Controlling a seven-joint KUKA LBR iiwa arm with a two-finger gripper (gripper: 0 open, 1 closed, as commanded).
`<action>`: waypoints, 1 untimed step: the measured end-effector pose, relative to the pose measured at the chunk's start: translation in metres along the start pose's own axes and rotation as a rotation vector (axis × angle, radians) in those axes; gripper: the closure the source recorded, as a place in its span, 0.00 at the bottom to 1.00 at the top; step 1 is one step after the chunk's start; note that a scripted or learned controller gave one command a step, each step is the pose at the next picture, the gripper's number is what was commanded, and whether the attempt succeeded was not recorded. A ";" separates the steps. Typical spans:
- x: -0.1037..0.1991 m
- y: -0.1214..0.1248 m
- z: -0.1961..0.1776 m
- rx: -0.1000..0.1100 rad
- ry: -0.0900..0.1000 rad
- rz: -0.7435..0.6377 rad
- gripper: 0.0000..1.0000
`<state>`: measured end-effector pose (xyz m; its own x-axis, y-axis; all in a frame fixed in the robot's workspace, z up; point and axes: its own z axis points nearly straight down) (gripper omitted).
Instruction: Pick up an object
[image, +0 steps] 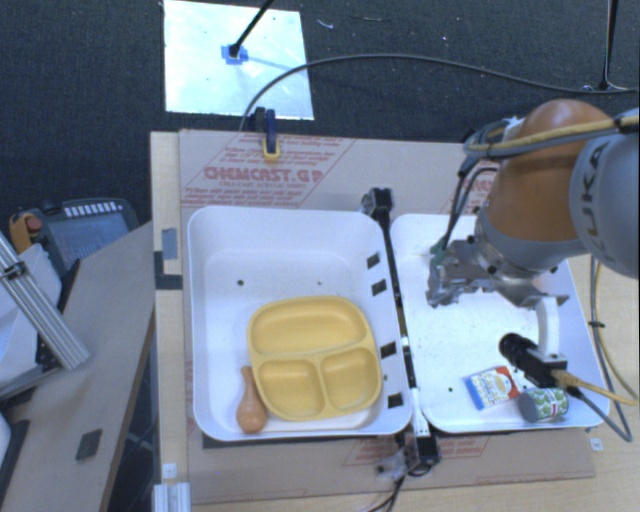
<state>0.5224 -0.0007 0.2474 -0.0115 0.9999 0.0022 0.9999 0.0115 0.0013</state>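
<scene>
Camera view: I look down at a slant on a bench (170, 180) carrying two shallow white bins side by side.
Left bin (225, 235): it holds a yellow divided plate (312, 355) with three compartments, and a tan wooden spoon-like piece (250, 402) lying just beside the plate's left edge, near the bin's front wall.
Right bin (420, 385): it holds a small red, white and blue packet (491, 386) and a green-labelled can (542, 404) on its side, both in the front right corner; the can is just beside the packet.
Arm (545, 180): I see it reaching in from the right, its orange band over the right bin.
Gripper (447, 285): it hangs over the middle of the right bin, well apart from the packet and can; from here I cannot tell how it is set.
Surface: brown cardboard (265, 165) printed in red lies under both bins; a yellow clamp (270, 148) sits at its far edge.
Room: dark carpet (80, 90) beyond the bench, with a shiny metal sheet (235, 60) on it and a pendant controller (85, 235) at left.
</scene>
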 end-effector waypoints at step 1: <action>0.048 -0.002 0.015 0.001 -0.001 0.003 1.00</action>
<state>0.5197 0.0475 0.2327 -0.0089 1.0000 0.0017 1.0000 0.0089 0.0002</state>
